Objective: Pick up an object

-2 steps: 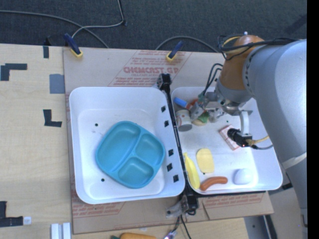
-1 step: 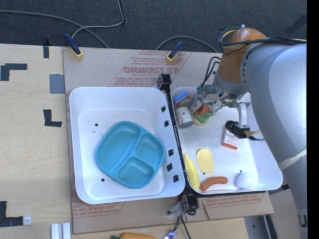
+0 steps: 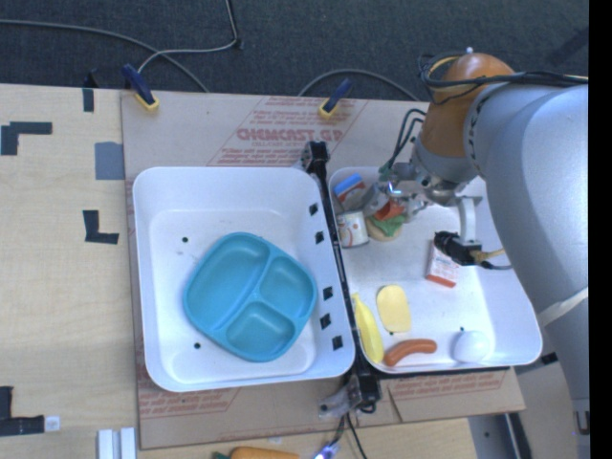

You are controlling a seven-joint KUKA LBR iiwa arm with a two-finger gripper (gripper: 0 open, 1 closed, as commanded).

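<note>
My gripper (image 3: 396, 197) hangs low over the back left corner of the right bin (image 3: 507, 299), under the orange wrist band. It is right above a cluster of small items: a red and green piece (image 3: 386, 215), a white can (image 3: 352, 229) and a blue-topped item (image 3: 348, 182). Whether anything sits between its fingers is hidden by the wrist. Farther forward in the same bin lie a yellow banana (image 3: 367, 329), a pale yellow slice (image 3: 393, 308), a sausage (image 3: 409, 350), a white lump (image 3: 469, 344) and a small red and white packet (image 3: 441, 273).
The left bin (image 3: 158, 256) holds a blue divided plate (image 3: 251, 295). A black clip-lined divider (image 3: 330, 256) separates the bins. The grey arm covers the right side. Cables and two blue-yellow clamps (image 3: 140, 86) lie behind the bins.
</note>
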